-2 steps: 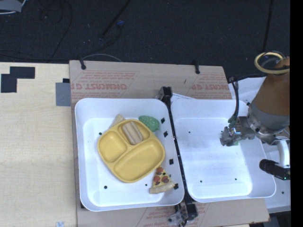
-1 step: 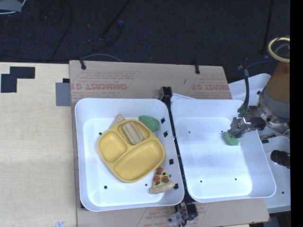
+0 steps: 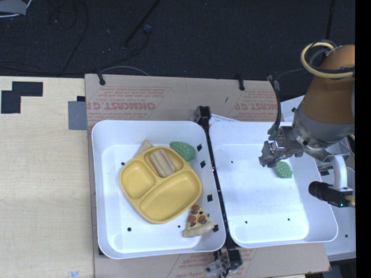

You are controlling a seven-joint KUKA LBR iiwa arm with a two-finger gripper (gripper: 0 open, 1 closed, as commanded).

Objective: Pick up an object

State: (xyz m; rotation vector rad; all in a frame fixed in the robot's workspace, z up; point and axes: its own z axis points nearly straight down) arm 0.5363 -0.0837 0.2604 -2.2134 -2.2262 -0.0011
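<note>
Green object (image 3: 284, 169) partly hidden by gripper (image 3: 271, 155), arm cut off right

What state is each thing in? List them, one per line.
yellow divided plate: flat in the left bin, upright
hot dog: lying in a plate compartment
pizza slice: flat on the bin floor beside the plate
green piece: right bin, at the end effector

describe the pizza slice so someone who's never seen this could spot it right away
Start at the left bin, the one with the yellow tray in it. Just off the tray's lower right edge, near the bin's bottom right corner, lies the pizza slice. It is a small tan wedge with red spots, unlike the plain green piece above the tray.
</note>
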